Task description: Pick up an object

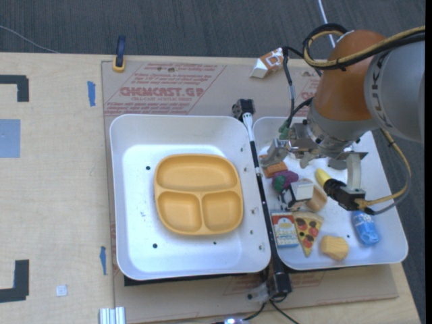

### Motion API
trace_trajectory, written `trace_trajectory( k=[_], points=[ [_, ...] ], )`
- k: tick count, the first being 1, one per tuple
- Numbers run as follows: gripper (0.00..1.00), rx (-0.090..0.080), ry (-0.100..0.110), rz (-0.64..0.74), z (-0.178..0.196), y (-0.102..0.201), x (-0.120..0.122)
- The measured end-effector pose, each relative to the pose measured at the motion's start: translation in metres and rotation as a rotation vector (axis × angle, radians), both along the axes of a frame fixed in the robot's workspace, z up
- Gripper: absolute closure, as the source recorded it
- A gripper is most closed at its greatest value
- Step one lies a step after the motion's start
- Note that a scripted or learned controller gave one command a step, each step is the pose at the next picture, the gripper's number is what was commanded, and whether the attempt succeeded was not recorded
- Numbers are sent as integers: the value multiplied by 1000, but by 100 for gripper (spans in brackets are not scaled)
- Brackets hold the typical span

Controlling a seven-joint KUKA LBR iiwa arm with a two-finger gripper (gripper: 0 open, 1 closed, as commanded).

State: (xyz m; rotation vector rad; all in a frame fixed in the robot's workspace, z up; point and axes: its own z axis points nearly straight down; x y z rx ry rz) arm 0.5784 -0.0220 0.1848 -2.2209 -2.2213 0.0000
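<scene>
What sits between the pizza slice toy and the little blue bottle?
In the camera view, a yellow cheese-like chunk lies between the pizza slice toy and the blue bottle, slightly nearer the bin's front edge.

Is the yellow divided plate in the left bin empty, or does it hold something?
Empty. The yellow divided plate lies flat in the left bin, and all three of its compartments show only bare yellow surface, with no object inside.

Left bin (pixel 128 201): white plastic, smooth, slight gloss. Divided plate (pixel 198 193): yellow-orange plastic, matt. Surface (pixel 47 201): pale wood, matt; brown printed cardboard sheet (pixel 162 90) on it. Arm shell (pixel 347 69): glossy orange. Floor (pixel 169 12): dark, rough carpet.
</scene>
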Motion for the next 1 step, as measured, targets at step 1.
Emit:
trace_trajectory(
  k=[1],
  points=[
    [0,0,0,0,0,0,0]
  ],
)
